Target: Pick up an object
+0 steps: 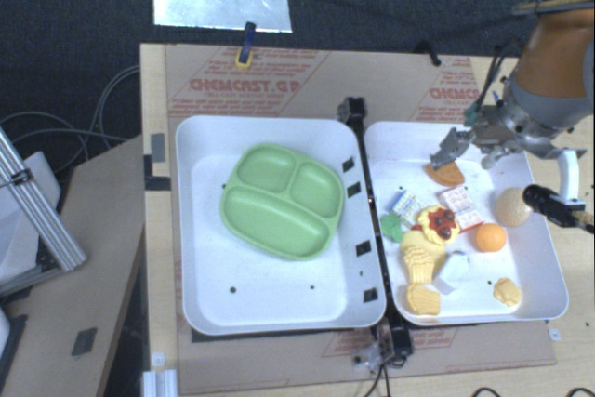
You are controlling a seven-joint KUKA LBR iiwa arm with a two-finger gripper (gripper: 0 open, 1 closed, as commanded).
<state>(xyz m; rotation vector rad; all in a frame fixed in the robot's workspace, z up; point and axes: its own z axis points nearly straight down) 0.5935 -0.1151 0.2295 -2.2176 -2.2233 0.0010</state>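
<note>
My gripper [474,150] hangs over the back of the right bin [548,293], fingers spread apart with nothing between them. Just below its left finger [453,145] lies a flat orange-brown piece [446,173]. Further forward are a red-and-white packet [460,203], a yellow-and-red toy food [437,223], an orange ball [490,238] and a beige egg shape [511,206]. A blue-and-white packet [404,203] and a green bit [391,226] sit by the bin's left wall. Yellow toy foods [420,260] lie near the front.
The left bin [200,293] holds a green divided plate [284,200]. A black divider [367,200] runs between the two bins. The arm's orange band [558,42] rises at the right, and a black part [548,200] juts out beside the egg shape.
</note>
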